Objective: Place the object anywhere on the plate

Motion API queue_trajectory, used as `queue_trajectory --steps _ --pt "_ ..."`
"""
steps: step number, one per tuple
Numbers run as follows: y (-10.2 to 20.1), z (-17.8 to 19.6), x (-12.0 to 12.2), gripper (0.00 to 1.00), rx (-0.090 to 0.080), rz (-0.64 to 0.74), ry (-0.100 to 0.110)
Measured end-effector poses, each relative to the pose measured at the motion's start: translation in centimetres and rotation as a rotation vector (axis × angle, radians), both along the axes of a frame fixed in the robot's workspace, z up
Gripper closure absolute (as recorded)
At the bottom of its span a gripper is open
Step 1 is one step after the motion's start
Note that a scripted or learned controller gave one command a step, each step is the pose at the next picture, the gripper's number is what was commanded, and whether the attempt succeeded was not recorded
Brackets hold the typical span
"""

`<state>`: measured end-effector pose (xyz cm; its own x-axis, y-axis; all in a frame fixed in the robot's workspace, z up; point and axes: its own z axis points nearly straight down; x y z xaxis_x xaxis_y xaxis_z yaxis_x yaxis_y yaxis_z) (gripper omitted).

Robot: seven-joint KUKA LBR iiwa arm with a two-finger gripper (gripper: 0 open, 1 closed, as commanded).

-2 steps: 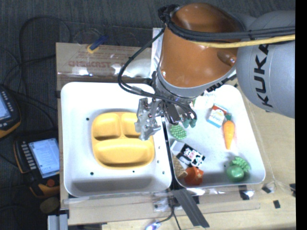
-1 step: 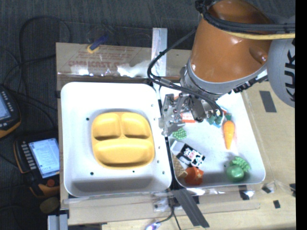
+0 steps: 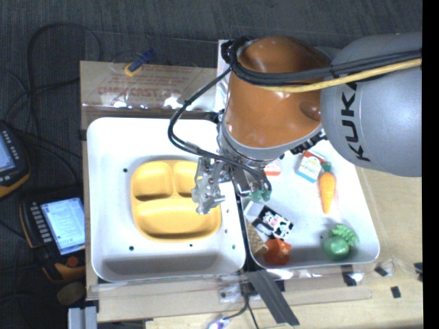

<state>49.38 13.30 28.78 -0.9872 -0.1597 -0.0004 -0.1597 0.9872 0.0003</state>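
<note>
Overhead, the grey KUKA arm (image 3: 374, 112) with its orange band (image 3: 271, 98) reaches in from the right and hangs over the seam between the two white bins. Its gripper (image 3: 209, 196) hovers above the right edge of the yellow compartment plate (image 3: 161, 208), which lies in the left bin (image 3: 110, 184). Whether the fingers are spread or closed cannot be told from this angle, and nothing can be made out between them. The toy objects lie in the right bin (image 3: 363, 232): an orange carrot (image 3: 328, 190) near a small white carton (image 3: 310, 166), a green vegetable (image 3: 338, 242) toward the near right corner, a red tomato-like piece (image 3: 277, 251) by the near left corner, and a black-and-white cow-patterned item (image 3: 274, 223) just above it. None of them touches the plate.
</note>
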Motion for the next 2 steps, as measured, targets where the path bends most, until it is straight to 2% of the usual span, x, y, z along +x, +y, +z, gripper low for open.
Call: queue_trajectory --steps 1,2 --pt "-2.8 7.1 0.2 1.00 0.000 -0.105 -0.002" --pt "3.9 1.4 1.0 1.00 0.001 0.177 0.000"
